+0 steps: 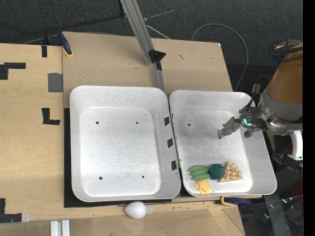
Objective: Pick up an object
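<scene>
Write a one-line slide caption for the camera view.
KUKA arm's gripper hovers over the right bin, above a cluster of small toy foods near its front edge.

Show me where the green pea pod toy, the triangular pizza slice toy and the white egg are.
Green pea pod toy (198, 171), camera view, its middle.
Triangular pizza slice toy (231, 173), camera view, its centre.
White egg (135, 210), camera view, its top.

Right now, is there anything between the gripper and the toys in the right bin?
Nothing visible. The gripper hangs over the right bin, and bare bin floor lies between it and the toys clustered near the bin's front edge.
</scene>
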Motion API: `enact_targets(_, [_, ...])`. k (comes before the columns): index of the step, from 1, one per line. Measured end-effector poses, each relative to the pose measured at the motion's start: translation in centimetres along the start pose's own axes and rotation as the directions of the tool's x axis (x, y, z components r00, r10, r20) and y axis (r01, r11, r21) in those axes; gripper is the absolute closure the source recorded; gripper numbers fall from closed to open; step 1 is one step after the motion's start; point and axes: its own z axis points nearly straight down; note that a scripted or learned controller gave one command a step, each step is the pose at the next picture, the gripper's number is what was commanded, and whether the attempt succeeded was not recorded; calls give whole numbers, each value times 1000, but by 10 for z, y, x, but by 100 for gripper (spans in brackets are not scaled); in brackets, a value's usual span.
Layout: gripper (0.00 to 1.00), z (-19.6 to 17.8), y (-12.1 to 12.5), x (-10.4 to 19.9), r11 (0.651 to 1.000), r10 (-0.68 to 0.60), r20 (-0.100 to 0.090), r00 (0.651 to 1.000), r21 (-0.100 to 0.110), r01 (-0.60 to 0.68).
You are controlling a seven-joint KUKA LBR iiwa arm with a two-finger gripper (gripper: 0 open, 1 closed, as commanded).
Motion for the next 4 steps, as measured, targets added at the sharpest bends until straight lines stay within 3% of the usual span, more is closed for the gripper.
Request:
enact_targets(1, [0, -2, 1, 0, 1000, -1, 1, 1000, -3, 1])
enact_targets(3, [0, 114, 3, 8, 1000, -1, 0, 1000, 3, 1])
enact_targets(4, [0, 132, 3, 9, 1000, 0, 2, 1000, -4, 0])
